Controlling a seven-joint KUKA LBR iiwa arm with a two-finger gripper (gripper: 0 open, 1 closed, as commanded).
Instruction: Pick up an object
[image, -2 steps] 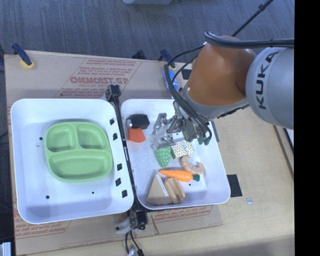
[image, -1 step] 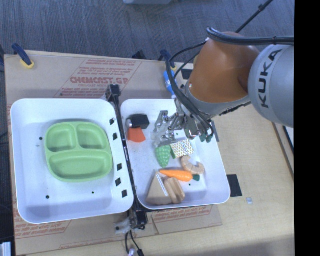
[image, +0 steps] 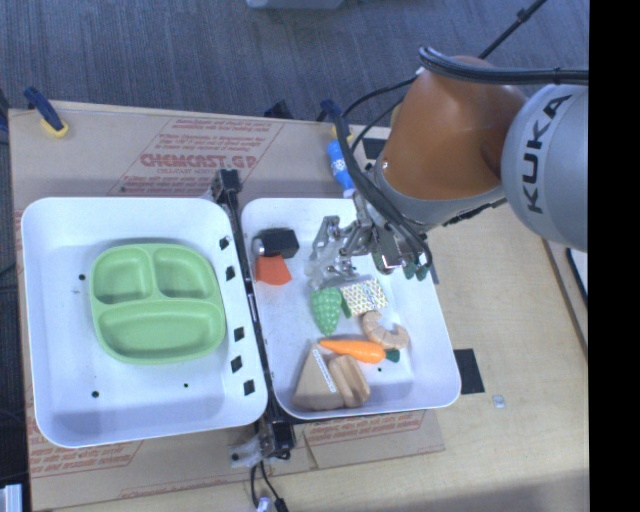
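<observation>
The metal two-finger gripper (image: 335, 262) hangs low over the right-hand white bin (image: 430, 330), just above the bumpy green toy vegetable (image: 325, 310); whether it is open or closed I cannot tell. That green piece looks the likeliest target, but it sits touching the checkered yellow-white block (image: 362, 296), with the orange toy carrot (image: 352, 350) near. A clean grab, I'd judge, means descending straight and centring on one item, not the seam between two. The grey arm with its orange band (image: 440, 130) reaches in from the right, wrist pitched down toward the bin's middle.
</observation>
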